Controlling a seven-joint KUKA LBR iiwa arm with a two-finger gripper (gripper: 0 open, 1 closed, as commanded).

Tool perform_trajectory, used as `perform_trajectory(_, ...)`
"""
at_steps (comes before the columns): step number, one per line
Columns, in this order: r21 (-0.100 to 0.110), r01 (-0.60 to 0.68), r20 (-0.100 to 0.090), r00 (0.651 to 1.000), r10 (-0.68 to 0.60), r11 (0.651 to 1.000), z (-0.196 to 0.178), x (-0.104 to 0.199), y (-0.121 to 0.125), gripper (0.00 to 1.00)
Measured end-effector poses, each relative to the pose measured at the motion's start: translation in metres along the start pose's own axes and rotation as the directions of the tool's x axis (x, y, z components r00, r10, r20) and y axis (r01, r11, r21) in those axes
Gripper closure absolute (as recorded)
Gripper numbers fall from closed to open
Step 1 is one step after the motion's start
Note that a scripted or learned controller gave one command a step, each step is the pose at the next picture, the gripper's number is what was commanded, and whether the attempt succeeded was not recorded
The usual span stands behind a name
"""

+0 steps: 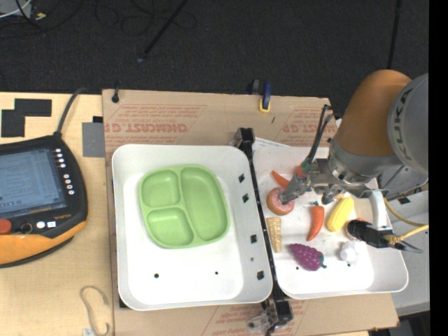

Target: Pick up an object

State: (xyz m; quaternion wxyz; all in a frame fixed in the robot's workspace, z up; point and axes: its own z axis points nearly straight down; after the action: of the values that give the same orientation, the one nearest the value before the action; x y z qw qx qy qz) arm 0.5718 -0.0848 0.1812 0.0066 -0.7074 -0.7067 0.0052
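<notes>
Your end effector (pixel 297 187) hangs low in the right bin (pixel 392 278), just over the pink doughnut-like toy (pixel 280 201); I cannot tell its state. Nothing looks lifted yet, so the pick remains. Reversed lettering on the cardboard (pixel 161 121) is unreadable; "KUKA" partly shows on the arm (pixel 409 128).

Two shallow white plastic bins (pixel 133 222), lime-green three-part tray (pixel 184 206), purple toy grape bunch (pixel 306 256), orange-red toy pepper (pixel 316 221), yellow toy corn cob (pixel 339 213), pink ring-shaped doughnut (pixel 281 201), grey arm with orange band (pixel 374 110), tan cardboard with red lettering (pixel 168 121).
</notes>
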Motion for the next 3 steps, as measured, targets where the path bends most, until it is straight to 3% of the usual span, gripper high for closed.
perform_trajectory(1,-0.013,0.002,0.001,1.0,-0.002,1.0,-0.007,0.0,0.003,0.0)
perform_trajectory(3,-0.03,-0.009,0.021,1.0,0.01,1.0,0.084,-0.012,0.016,0.0)
